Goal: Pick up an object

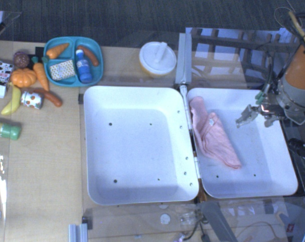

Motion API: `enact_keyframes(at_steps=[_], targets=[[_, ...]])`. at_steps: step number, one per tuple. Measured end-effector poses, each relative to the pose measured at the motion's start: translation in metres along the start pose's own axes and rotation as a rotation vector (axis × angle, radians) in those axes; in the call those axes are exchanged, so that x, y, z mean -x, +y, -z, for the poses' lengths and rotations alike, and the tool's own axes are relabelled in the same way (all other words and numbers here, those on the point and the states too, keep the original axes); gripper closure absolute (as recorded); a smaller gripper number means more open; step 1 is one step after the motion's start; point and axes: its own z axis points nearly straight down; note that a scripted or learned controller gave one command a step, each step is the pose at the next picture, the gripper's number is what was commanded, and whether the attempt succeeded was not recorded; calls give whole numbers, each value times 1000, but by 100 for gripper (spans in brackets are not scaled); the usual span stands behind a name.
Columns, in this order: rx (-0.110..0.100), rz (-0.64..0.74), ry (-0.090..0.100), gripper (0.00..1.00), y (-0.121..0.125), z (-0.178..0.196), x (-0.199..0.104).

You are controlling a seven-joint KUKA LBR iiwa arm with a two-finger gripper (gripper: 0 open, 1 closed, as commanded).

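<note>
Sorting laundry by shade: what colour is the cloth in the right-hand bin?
Pale pink, plain with no pattern; the cloth shows clearly in the camera view.

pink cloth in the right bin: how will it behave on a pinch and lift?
The pink cloth lies crumpled in folds, so it is likely floppy and will drape from the end effector. Probably light. Its folds suggest a pinch may catch one layer only.

1 fixed camera looks down at a slant on my bench (41,160) from above, set back enough to take in both white bins (137,145); my arm (299,84) enters from its right.
</note>
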Motion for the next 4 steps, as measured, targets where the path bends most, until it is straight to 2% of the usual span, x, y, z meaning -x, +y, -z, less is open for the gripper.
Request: enact_keyframes(at_steps=[1,2,3,4], targets=[[7,100,-1,0,-34,-142,-16],[20,143,-6,0,-40,-147,-37],[24,266,-6,0,-57,-147,-38],[29,266,-8,100,-54,-136,-38]])
